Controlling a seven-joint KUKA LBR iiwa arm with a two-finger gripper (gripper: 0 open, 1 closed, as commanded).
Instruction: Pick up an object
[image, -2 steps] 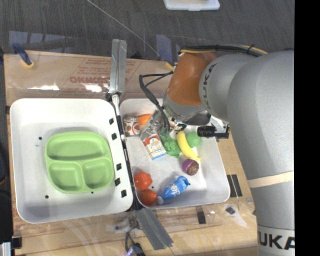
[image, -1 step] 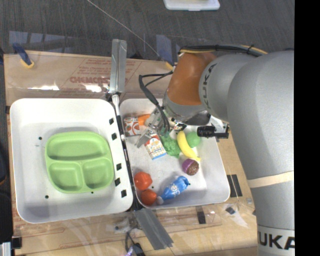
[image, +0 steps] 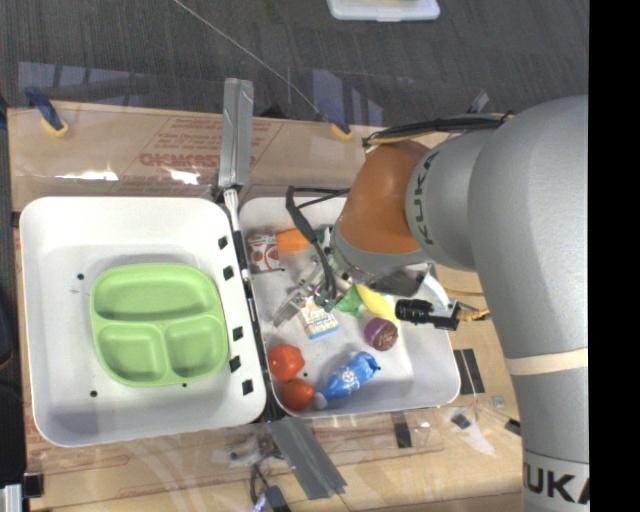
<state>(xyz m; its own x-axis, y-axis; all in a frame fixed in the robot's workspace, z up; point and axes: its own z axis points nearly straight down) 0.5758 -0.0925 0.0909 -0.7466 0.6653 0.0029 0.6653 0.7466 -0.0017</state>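
Observation:
The right bin (image: 435, 375) holds several small objects: a red-and-white can (image: 263, 252), an orange piece (image: 292, 240), a small printed box (image: 320, 322), a yellow and green piece (image: 362, 299), a purple ball (image: 380, 333), a blue bottle (image: 350, 376) and two red round fruits (image: 285, 361). My gripper (image: 303, 296) hangs low over the middle of this bin, just above the printed box and to the right of the can. The grey arm and its orange band (image: 385, 200) cover the bin's back right part.
The left bin (image: 50, 400) holds a green divided tray (image: 157, 322). A grey divider bar (image: 236, 130) runs between the bins at the back. Brown cardboard lies behind the bins, and a cable connector (image: 428, 314) hangs beside the purple ball.

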